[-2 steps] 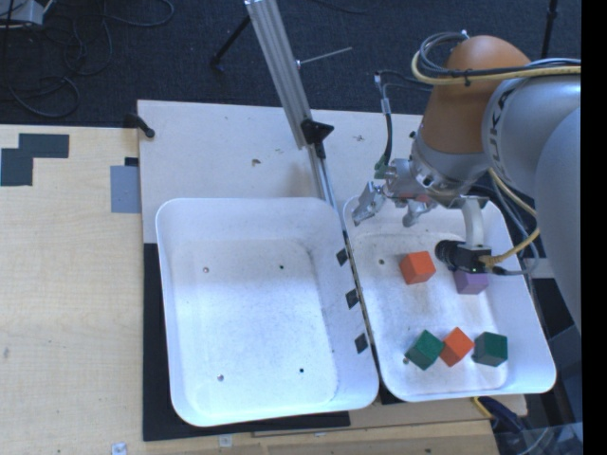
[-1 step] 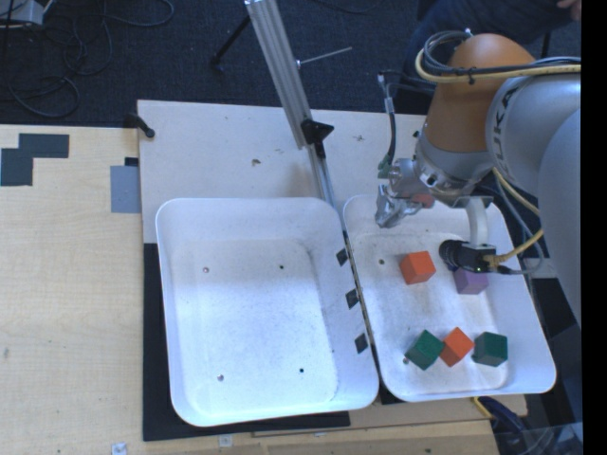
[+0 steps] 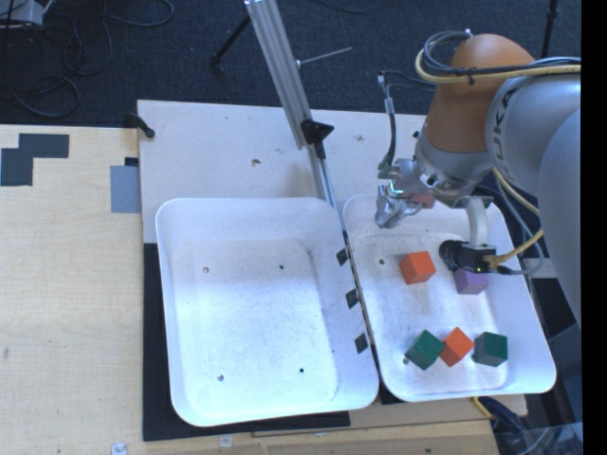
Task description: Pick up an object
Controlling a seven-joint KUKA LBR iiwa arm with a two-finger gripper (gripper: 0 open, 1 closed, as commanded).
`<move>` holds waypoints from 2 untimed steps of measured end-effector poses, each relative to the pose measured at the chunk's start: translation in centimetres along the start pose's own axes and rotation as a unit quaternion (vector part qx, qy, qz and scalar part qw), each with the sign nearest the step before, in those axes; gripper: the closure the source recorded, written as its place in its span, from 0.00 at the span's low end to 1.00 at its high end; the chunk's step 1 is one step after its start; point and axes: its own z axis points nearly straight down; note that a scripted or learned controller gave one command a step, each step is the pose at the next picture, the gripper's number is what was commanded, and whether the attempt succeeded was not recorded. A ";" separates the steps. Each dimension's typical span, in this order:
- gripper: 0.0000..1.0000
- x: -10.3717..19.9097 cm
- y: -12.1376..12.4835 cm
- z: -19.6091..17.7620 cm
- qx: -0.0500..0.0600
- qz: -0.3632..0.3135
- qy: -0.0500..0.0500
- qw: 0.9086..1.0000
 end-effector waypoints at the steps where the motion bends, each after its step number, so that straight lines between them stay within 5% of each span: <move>1: 0.00 -3.1 0.6 1.0 -0.001 0.001 -0.001 1.000; 2: 0.00 -6.2 -1.9 11.0 -0.002 0.001 0.000 1.000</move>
